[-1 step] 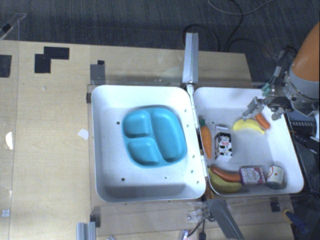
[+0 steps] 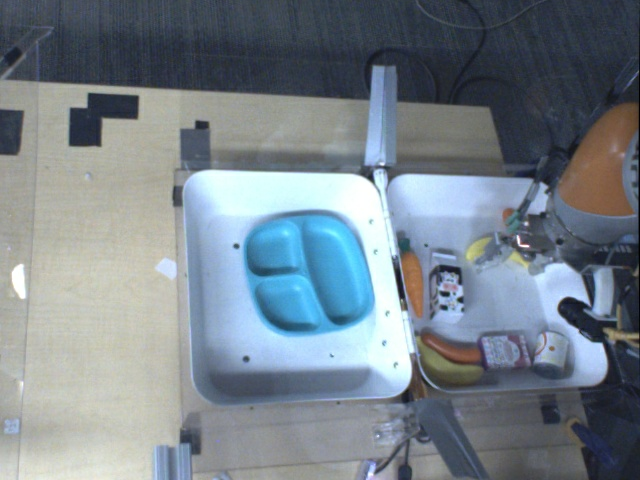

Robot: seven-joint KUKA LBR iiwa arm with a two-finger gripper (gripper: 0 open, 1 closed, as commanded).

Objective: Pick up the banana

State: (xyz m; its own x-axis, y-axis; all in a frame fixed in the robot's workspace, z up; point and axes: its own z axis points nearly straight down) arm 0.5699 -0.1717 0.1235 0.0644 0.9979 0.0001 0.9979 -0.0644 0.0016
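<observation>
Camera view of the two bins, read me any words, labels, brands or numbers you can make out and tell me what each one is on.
No text reads clearly enough to quote.
Small white carton in the right bin: dark printed marks, too blurred to read.
Maroon packet near the banana: pale label, too small to read.
Blue divided tray: no print visible.

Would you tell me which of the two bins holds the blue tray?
The left bin holds the blue tray, which lies in its middle. The right bin instead holds the banana, a carrot and small packages, with the gripper over it.
</observation>
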